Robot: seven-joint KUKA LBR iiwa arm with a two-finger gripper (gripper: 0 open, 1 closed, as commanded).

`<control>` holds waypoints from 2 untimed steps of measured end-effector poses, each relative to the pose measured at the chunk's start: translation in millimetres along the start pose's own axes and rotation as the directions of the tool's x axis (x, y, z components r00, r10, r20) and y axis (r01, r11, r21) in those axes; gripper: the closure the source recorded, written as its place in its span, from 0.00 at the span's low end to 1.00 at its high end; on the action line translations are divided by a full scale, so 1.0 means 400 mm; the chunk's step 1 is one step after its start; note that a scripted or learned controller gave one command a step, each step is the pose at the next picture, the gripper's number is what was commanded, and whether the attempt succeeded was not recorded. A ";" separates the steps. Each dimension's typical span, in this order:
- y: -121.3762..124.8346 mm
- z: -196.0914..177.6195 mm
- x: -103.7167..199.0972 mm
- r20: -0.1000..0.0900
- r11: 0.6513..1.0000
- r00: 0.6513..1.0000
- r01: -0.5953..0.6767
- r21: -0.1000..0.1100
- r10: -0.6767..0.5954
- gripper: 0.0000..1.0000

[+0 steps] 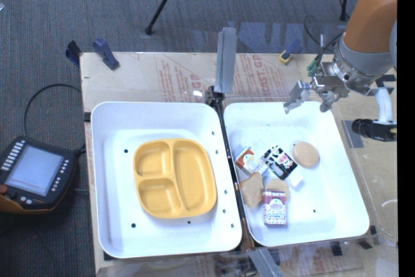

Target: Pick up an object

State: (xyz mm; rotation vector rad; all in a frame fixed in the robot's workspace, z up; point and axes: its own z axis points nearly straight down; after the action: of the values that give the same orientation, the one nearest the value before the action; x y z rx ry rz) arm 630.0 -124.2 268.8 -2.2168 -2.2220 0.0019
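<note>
Round cookie (305, 154): tan, flat, right bin (337, 204).

Orange band over a grey wrist, bare-metal tool (308, 98) — grey fingers, dark cables alongside

Left bin (107, 139): holds a divided tray (174, 177).
Right bin (337, 204): cartons (275, 207), bread slice (252, 190), round cookie (305, 154) clustered near its middle.
Gripper (310, 98): above the right bin's far edge.
</note>
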 end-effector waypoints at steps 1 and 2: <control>-0.188 0.400 0.012 -0.004 0.997 0.997 0.078 0.014 -0.078 0.00; -0.181 0.366 0.009 -0.002 0.997 0.997 0.073 0.005 -0.073 1.00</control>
State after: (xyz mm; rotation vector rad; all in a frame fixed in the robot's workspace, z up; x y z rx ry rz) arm 557.3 -120.8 122.7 -2.1311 -2.2976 0.0045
